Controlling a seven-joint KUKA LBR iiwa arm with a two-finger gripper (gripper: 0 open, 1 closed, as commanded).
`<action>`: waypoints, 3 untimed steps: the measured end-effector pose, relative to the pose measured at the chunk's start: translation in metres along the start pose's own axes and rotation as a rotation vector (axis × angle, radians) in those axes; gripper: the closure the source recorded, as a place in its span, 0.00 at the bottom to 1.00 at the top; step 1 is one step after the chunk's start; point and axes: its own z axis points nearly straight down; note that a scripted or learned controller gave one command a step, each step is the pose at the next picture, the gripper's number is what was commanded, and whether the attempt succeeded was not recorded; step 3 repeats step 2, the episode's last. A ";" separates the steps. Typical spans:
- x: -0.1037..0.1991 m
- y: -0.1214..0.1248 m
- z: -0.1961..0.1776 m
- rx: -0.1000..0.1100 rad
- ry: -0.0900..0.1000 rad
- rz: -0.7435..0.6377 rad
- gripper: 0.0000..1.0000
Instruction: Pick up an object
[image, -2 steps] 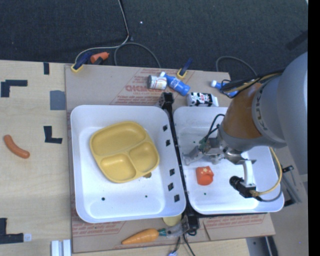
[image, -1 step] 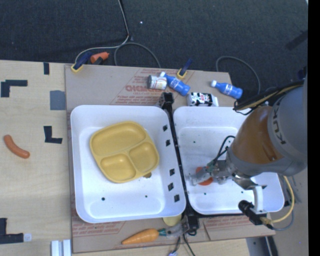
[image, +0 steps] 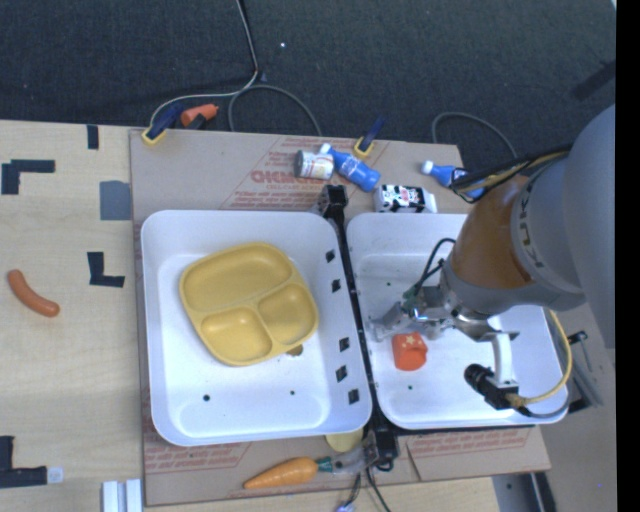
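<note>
a: gripper status?
b: gripper sits low in the right bin, close to that bin's left wall. can't tell from this angle if it's open or closed.
a: where's the target?
b: one red-orange object on the bin floor, just beside the gripper on its camera-near side. can't tell if they touch. the arm's wrist covers the bin floor to the gripper's right.
a: anything in the way?
b: the bin's left wall is just left of the gripper. past it, the left bin holds one yellow plate with three compartments, well apart from the gripper.
a: outside the bins?
b: one carrot lies past the front rims, down-left of the gripper. one sausage is far left on the bench. beyond the back rim, up-left of the gripper, are one white bottle and one blue bottle, touching or nearly so. one black-and-white pack sits straight behind the gripper.
a: bin count?
b: two, side by side.
</note>
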 end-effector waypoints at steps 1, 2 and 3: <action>0.001 -0.033 -0.001 -0.008 -0.002 0.000 0.00; 0.000 -0.032 -0.011 -0.008 -0.005 0.002 1.00; 0.000 -0.032 -0.011 -0.008 -0.005 0.002 1.00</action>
